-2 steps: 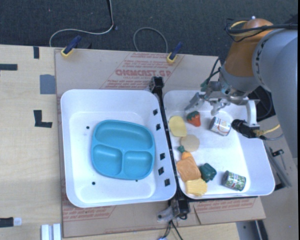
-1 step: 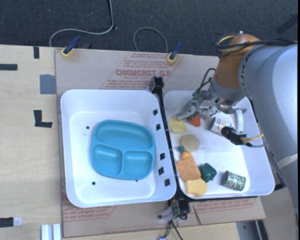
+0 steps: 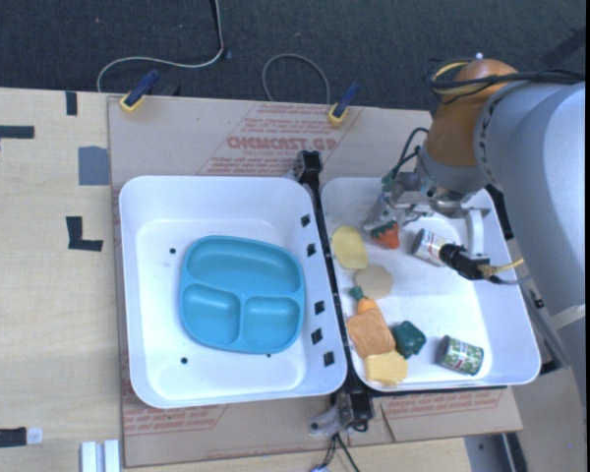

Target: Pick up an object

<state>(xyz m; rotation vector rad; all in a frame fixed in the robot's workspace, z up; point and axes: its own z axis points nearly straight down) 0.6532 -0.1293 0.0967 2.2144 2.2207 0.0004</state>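
My gripper (image 3: 388, 221) reaches down into the back of the right bin (image 3: 501, 308), under the orange wrist band. Right at its tips lies a small red and orange piece (image 3: 384, 234); whether the piece sits between the tips is hidden. In the same bin lie a yellow round item (image 3: 350, 249), a beige lump (image 3: 375, 282), an orange piece (image 3: 371, 332), a yellow block (image 3: 386, 368), a dark green item (image 3: 409, 338), a green can (image 3: 460, 354) and a white bottle with a black cap (image 3: 441, 249).
The left bin (image 3: 143, 264) holds a blue divided tray (image 3: 242, 294). A black clip rail (image 3: 320, 254) runs between the two bins. The bulky grey arm (image 3: 546, 165) overhangs the right bin's right side. Cables loop behind the cardboard base.
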